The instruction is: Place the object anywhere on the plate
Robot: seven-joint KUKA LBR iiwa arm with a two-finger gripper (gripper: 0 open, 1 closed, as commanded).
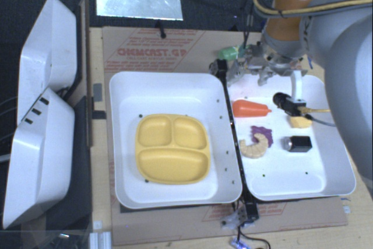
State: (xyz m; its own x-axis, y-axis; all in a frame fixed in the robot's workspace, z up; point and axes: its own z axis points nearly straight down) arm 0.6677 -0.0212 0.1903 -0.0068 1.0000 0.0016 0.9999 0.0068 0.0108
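carrot [250, 108] in right bin [303, 183]; plate [172, 147] in left bin [169, 84].

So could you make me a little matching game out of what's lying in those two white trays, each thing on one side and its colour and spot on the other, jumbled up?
Things:
1. plate
2. carrot
3. small block
4. cheese wedge

Descriptions:
A. black, in the right bin, right of the purple and tan piece
B. yellow with three compartments, in the left bin
C. pale yellow, in the right bin, just above the black one
D. orange, in the right bin, close to the wall between the bins

Pairs: 1-B, 2-D, 3-A, 4-C
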